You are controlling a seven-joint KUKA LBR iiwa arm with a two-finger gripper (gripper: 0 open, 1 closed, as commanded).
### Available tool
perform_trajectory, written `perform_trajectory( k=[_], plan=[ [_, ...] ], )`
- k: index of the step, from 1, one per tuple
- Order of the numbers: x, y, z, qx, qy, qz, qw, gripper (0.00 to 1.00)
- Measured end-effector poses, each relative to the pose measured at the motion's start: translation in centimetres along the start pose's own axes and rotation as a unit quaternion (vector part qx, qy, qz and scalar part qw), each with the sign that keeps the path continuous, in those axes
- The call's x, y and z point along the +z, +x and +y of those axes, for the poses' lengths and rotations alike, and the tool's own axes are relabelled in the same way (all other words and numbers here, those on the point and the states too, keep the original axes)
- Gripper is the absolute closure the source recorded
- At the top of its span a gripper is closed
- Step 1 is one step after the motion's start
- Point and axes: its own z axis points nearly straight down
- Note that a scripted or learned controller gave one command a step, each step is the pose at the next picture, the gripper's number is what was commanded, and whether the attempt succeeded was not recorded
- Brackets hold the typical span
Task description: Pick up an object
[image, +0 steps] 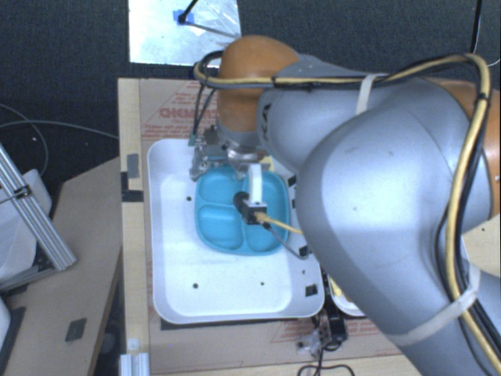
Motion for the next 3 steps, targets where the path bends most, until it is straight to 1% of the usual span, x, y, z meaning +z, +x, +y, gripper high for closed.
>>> perform_trajectory(
  k=[2,3],
  plan=[
    [-2.7,-1.9,-0.6,-0.004,-0.003,0.007,1.0,0.0],
    [-16.6,-2.2,-4.3,-0.002,-0.008,0.001,1.0,0.0]
  ],
)
